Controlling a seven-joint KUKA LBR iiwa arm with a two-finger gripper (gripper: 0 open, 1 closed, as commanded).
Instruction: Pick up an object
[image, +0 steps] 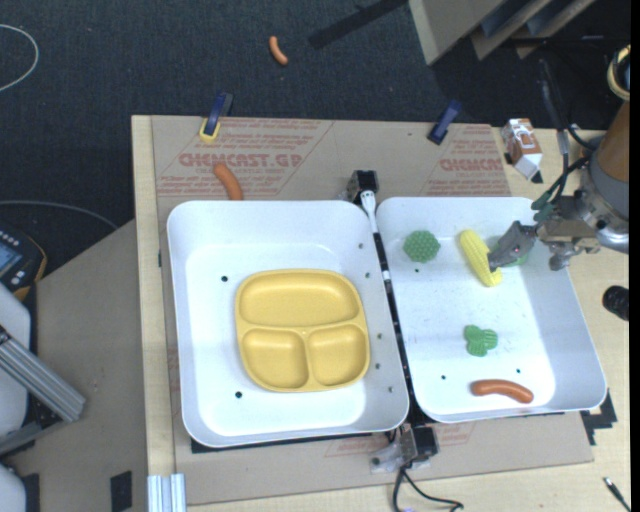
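Observation:
The right bin holds a yellow corn cob, a round green vegetable, a smaller green piece and an orange sausage near the front wall. My gripper hangs over the bin's far right part, just right of the corn cob. Its fingers stand apart, and the left fingertip is close to the cob's upper end. Nothing sits between them.
The left bin carries a yellow divided plate. A loose orange sausage lies on the board behind that bin, and another on the dark floor. Clamps hold the board's far edge.

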